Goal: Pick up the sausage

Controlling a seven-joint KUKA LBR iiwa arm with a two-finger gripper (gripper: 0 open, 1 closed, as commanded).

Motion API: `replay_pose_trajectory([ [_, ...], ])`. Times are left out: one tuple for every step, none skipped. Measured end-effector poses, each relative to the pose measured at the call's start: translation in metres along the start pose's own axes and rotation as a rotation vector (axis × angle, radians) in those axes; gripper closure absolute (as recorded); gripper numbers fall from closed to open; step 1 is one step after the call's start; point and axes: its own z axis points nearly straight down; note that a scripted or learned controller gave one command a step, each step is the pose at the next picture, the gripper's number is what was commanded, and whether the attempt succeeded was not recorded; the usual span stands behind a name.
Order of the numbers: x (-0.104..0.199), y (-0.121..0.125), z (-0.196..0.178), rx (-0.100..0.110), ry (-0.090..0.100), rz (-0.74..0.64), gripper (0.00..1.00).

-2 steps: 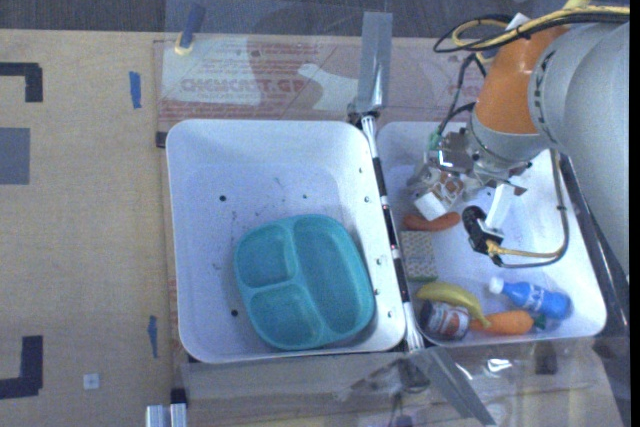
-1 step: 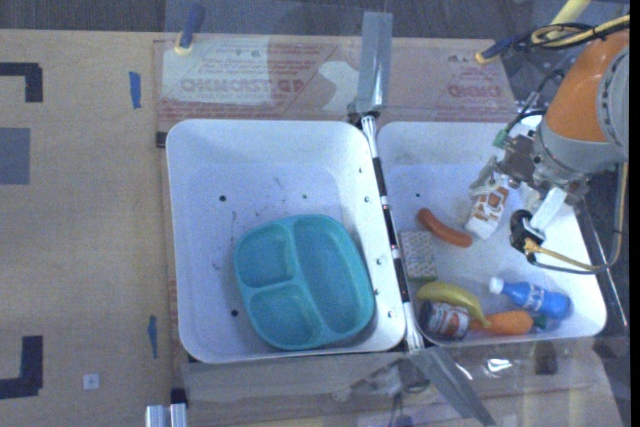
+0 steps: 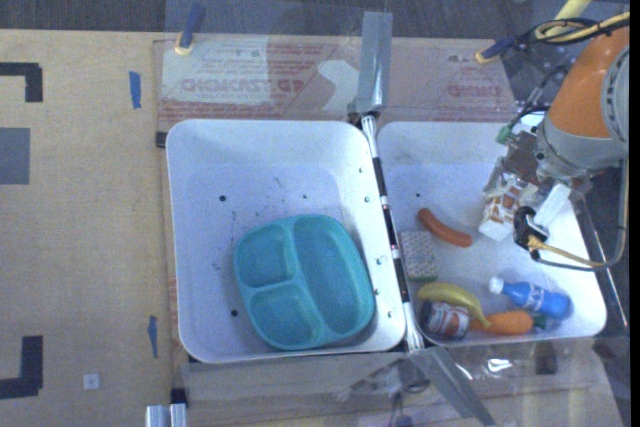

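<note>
The sausage [image 3: 445, 227] is a short orange-red link lying flat on the floor of the right bin [image 3: 400, 150], near its middle and slanting down to the right. My gripper [image 3: 500, 207] hangs over the right part of that bin, just right of the sausage and apart from it. Above it sits the grey wrist with its orange band [image 3: 588, 95], coming in from the right.
The right bin's near end holds a yellow banana [image 3: 455, 296], a can [image 3: 445, 320], an orange carrot [image 3: 511, 322], a blue bottle [image 3: 531, 297] and a speckled sponge [image 3: 418, 255]. A teal divided plate [image 3: 302, 281] lies in the left bin [image 3: 260, 155]. A yellow cable [image 3: 570, 258] loops off the wrist.
</note>
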Motion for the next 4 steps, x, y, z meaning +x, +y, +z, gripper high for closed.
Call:
replay_pose_trajectory([
  [0.034,-0.021,-0.003,0.007,0.001,0.172,1.00],
  [0.064,-0.057,-0.043,0.008,0.001,0.256,1.00],
  [0.148,-0.061,-0.072,0.005,0.001,0.358,1.00],
  [0.090,-0.075,-0.124,0.007,0.001,0.067,1.00],
])
